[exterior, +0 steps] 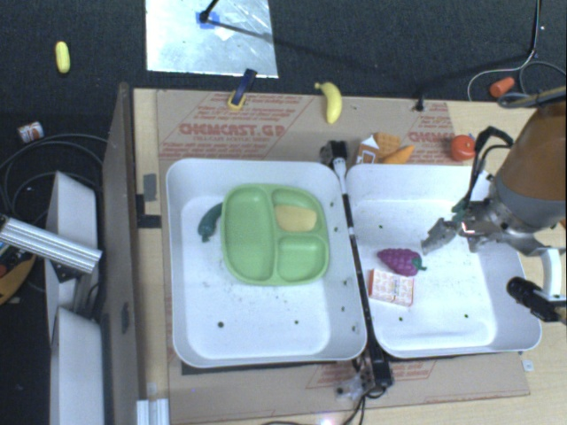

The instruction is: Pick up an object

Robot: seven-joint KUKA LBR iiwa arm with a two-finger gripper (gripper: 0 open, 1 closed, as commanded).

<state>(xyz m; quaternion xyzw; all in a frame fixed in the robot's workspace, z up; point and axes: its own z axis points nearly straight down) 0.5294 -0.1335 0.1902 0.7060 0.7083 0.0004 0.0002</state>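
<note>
Dark carpet surrounds the counter, a cardboard-topped surface printed with red lettering, carrying two shallow white bins side by side.

Left bin: a pale green divided plate of moulded plastic, rounded corners, three compartments. A yellow block sits in its upper right compartment. A dark green item lies just beside the plate's left rim; too small to identify.

Right bin: purple grape cluster, knobbly, likely soft plastic, lying left of centre. A flat red-and-white packet touches or nearly touches it from below. Both are loose on the bin floor, open to an approach from above.

Pincer hangs over the right bin, just to the right of the grapes, tilted toward them. Whether it is spread or clenched I cannot tell at this resolution; nothing is visibly between its tips. The arm enters from the right of the frame.

Judgement: grapes are the nearest candidate; bumpy shape should give purchase, the thin packet much less.

Off-bin clutter at upper frame: a yellow banana, an orange carrot-like piece.
</note>
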